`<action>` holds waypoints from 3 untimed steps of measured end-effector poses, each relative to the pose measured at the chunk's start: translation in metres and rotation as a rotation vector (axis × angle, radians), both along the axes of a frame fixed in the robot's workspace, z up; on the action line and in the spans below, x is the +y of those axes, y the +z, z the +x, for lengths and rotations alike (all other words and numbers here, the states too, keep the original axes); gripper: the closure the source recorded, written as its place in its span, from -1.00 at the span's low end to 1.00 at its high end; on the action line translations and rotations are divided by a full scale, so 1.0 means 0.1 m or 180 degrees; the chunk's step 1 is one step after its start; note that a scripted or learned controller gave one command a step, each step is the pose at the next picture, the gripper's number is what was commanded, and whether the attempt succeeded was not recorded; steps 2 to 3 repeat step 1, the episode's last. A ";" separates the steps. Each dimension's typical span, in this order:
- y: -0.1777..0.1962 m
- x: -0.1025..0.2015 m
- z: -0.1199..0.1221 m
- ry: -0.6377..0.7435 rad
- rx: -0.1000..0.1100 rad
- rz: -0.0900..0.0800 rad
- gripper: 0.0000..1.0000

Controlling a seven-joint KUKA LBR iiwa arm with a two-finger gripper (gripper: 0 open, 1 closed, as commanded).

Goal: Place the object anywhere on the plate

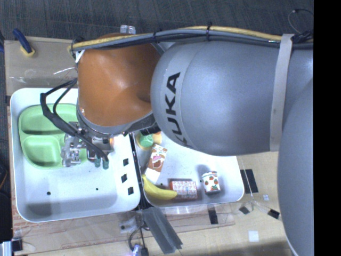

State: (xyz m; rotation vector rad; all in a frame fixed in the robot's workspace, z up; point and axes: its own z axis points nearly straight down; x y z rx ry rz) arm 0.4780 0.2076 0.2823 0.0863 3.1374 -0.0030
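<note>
Plate (pixel 40 135): green, glossy, rounded compartments.

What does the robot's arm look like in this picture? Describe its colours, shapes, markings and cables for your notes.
The large rounded grey arm has a smooth, bulbous shell with black KUKA lettering on its side. Above the wrist sits a glossy orange band. Black cables loop beside the wrist, and a bundle of black and yellow cables runs along the arm's top. The small metal two-finger gripper looks silvery with dark parts.

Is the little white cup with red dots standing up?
Upright: the small white cup with red dots stands in the right white bin, beside a patterned can lying flat.
</note>
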 end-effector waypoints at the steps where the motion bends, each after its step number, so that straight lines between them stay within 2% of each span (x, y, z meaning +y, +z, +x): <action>1: 0.00 0.00 0.00 0.0001 0.0000 0.0000 -1.00; 3: 0.00 0.00 0.00 0.0001 0.0000 0.0000 -1.00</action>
